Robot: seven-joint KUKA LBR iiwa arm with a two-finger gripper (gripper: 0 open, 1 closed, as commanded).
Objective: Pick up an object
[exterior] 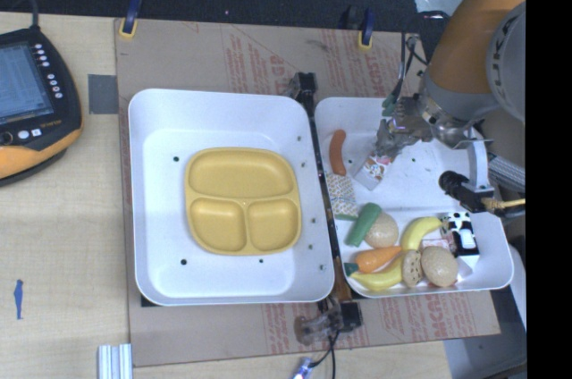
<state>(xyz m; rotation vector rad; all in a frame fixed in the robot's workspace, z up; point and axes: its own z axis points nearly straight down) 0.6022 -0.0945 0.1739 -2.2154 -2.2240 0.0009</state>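
My gripper [390, 145] hangs over the upper middle of the right bin [420, 113]. A small white carton with pink print [374, 171] is right at its tip, touching or nearly touching it; I cannot tell whether it is gripped. A red sausage [337, 152] lies to the left of the carton. A patterned wafer [340, 194] lies below the sausage.
Toy food crowds the right bin's near side: a green cucumber [361, 224], a carrot [378, 259], a banana [418, 231], a bread roll [439, 265] and a cow-patterned piece [461, 234]. The left bin [147, 189] holds a yellow divided plate [243, 198]. A teach pendant [31, 105] lies at far left.
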